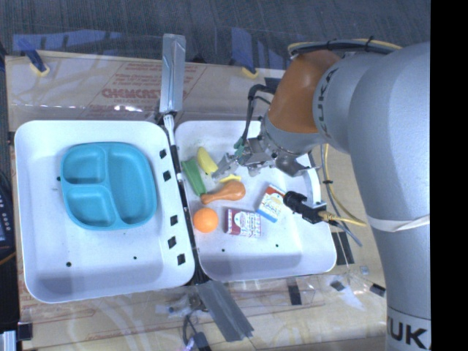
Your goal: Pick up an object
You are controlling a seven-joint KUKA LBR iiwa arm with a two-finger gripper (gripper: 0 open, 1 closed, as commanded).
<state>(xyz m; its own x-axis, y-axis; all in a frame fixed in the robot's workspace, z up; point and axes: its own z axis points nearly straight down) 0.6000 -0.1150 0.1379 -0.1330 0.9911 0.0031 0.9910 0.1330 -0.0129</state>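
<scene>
Several items lie just left of and below our tool (238,159), nearest the yellow banana (207,160), long axis slanting; tool's opening we cannot tell

blue tray (108,184), orange ball (206,221), white bins (44,269)

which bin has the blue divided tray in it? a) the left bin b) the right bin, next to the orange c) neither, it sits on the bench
a: the blue divided tray lies alone in the left bin, while the orange sits in the right bin.
</scene>
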